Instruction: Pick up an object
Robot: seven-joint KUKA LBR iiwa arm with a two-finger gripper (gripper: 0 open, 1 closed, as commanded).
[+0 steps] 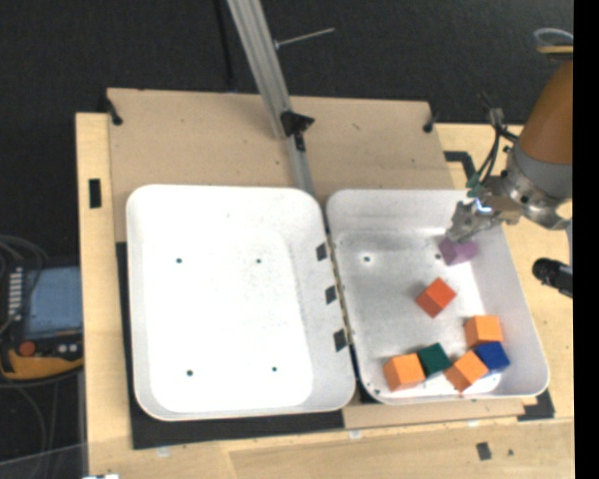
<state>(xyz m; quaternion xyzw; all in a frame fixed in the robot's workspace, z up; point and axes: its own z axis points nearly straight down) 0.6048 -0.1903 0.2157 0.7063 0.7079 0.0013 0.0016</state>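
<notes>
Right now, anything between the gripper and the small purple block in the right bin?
Nothing visible. The gripper sits directly over the small purple block, near the right white bin's far right side. The nearest other piece, the red-orange cube, lies apart, closer to the camera.

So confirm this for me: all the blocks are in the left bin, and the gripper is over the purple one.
Wrong bin. The camera view shows all the blocks in the right bin, with the gripper over the purple one.
</notes>
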